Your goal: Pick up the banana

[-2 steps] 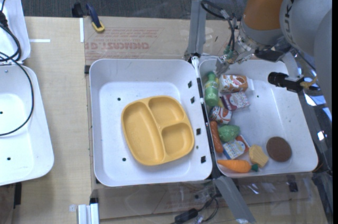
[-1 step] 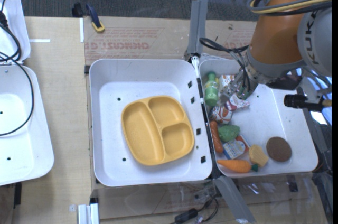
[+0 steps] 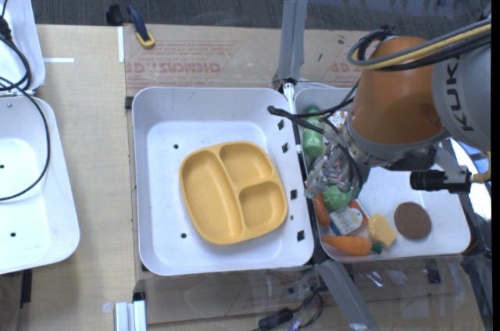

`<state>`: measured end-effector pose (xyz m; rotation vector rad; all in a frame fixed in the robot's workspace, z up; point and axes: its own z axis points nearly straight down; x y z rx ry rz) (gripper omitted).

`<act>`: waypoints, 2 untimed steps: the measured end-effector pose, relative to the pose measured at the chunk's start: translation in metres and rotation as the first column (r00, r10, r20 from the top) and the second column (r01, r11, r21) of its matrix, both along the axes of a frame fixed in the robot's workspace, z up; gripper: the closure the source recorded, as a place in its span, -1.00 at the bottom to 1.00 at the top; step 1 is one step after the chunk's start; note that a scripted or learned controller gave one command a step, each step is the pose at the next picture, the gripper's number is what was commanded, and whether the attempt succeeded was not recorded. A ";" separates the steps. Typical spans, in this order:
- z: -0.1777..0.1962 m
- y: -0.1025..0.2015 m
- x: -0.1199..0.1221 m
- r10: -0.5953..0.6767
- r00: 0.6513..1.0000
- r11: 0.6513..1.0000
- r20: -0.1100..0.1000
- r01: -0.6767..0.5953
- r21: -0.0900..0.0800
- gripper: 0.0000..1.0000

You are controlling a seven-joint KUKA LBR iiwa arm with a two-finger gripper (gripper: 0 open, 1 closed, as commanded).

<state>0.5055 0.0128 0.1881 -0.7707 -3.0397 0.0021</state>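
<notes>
Nearest the camera, in the right bin [image 3: 461,243], a carrot [image 3: 348,245] is seen below the tool [image 3: 332,173], with a yellow block [image 3: 382,229] and a brown disc [image 3: 412,219] to its lower right. A small packet [image 3: 345,220] and a green item [image 3: 337,197] lie just under the tool. Whether the tool is wide or narrow cannot be told; it is blurred among the clutter. A banana cannot be made out. To the tool's left, a yellow plate [image 3: 233,192] rests in the left bin [image 3: 148,165]. Above the tool, another green item [image 3: 312,140] is partly hidden. The orange band [image 3: 394,91] covers the bin's far part.
</notes>
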 end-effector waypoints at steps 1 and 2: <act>0.167 -0.017 -0.026 0.108 0.994 0.994 0.011 -0.108 -0.001 -1.00; 0.004 0.018 -0.028 0.313 0.950 0.950 0.005 -0.313 0.000 -1.00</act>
